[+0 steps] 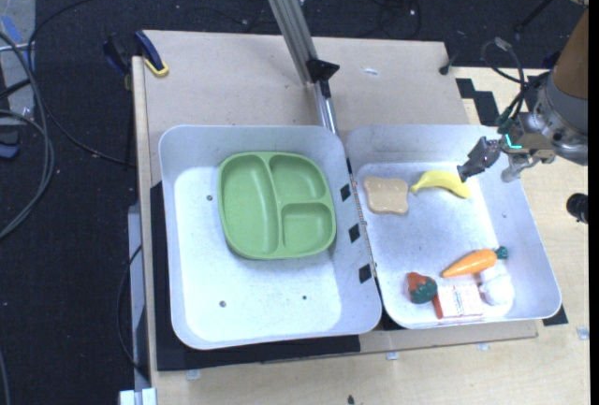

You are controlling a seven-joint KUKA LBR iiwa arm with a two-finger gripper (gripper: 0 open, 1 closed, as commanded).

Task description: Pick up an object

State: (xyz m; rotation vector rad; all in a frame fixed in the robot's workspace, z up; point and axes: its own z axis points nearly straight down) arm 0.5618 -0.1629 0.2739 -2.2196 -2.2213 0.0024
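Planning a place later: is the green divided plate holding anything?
Empty. The green divided plate shows three bare compartments; it lies flat in the left bin.

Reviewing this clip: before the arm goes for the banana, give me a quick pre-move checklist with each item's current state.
1. Banana visible in the right bin: ok.
2. Gripper close to the banana, above its right end: ok.
3. Finger opening wide enough: cannot tell.
4. Banana clear of the bread slice: ok, a gap shows.
5. Gripper holding nothing: cannot tell.
6. Carrot away from the approach: ok.
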